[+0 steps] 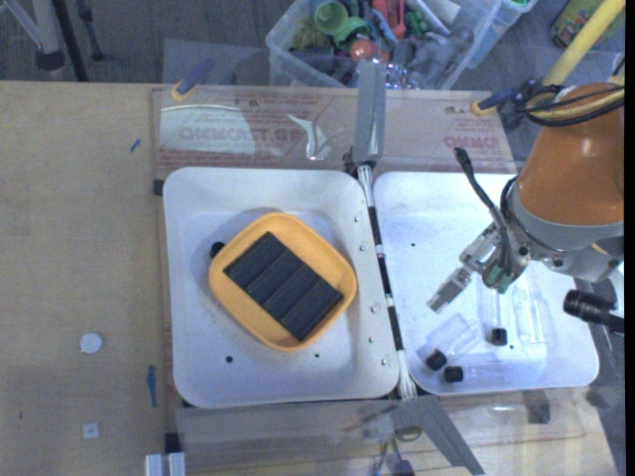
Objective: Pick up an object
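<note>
While tilted, yellow tray inside left bin.

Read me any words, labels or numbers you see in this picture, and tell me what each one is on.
Clear sheet behind the left bin: red print, mirrored and too blurred to read.
Cardboard strip behind the right bin: small red print, too blurred to read.
Yellow tray and gripper: no text visible.

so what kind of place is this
Probably a robotics lab's grasping test bench: two shallow white bins fixed side by side on a wooden bench, a grey-and-orange robot arm reaching in, and a clear tub of assorted toys behind.
</note>
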{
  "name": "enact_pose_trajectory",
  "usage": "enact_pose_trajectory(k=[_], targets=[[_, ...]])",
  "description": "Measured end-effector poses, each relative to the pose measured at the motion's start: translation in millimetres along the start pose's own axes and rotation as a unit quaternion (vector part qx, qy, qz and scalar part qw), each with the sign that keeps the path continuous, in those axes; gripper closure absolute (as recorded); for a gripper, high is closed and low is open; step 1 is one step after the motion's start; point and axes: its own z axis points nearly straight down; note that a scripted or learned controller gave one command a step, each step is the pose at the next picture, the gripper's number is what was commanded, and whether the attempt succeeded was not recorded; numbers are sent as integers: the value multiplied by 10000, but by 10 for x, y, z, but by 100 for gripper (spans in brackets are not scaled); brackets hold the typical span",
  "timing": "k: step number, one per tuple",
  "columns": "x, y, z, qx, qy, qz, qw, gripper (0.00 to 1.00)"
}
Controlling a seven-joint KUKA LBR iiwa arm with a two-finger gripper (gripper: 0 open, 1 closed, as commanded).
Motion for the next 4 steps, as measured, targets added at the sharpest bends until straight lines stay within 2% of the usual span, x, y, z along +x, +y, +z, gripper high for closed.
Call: enact_pose_trajectory(k=[1,2,3,4], targets=[[0,0,0,0,0,0,10000,0],[521,207,436,67,49,2347,9720,0],[37,74,-721,49,24,2434,9699,0],[-254,-567,-193,57,31,2540,9672,0]])
